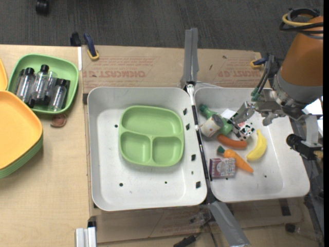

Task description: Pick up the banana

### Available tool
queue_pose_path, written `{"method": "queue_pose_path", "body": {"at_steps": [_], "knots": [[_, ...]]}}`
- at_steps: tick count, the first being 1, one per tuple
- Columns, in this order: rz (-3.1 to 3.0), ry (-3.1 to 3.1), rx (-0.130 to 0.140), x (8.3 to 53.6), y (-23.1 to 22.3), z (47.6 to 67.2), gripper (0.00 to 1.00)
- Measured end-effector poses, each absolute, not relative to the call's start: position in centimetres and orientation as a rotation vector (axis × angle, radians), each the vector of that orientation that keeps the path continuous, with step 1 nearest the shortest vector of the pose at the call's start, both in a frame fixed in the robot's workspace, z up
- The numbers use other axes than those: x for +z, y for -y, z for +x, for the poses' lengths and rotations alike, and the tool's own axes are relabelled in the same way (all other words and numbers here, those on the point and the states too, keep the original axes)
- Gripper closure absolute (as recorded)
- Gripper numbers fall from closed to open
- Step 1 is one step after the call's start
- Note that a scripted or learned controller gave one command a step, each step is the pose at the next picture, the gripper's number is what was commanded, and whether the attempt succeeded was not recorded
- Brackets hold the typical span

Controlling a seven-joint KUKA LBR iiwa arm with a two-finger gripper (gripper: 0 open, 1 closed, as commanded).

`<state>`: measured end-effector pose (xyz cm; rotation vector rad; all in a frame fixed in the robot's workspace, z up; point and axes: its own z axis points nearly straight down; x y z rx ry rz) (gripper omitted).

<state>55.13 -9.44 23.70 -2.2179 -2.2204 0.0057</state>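
- The banana (258, 146) is lying in the right bin (288, 187), towards its middle, tilted with its upper tip pointing up and slightly right.
- The tool (241, 118) is hanging over the clutter just left of the banana; whether it is clenched or released I cannot tell, and nothing is showing between its tips.
- A small black-and-white toy (247, 131) is sitting just beside the banana's upper end.
- Two carrots (231, 141) (237, 160) are crowding its left side, with a small pink carton (222, 167) lying below them.
- A green bottle (213, 116) is lying further left.
- A green divided plate (152, 136) is resting in the left bin (103, 179).
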Motion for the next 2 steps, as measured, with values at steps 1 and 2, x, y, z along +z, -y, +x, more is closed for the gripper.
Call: {"method": "queue_pose_path", "body": {"at_steps": [1, 2], "knots": [[-2.363, 2.065, 0.005, 18.7, 14.5, 50.9, 0.0], [-2.014, 2.408, 0.001, 9.1, 19.0, 49.5, 0.0]]}}
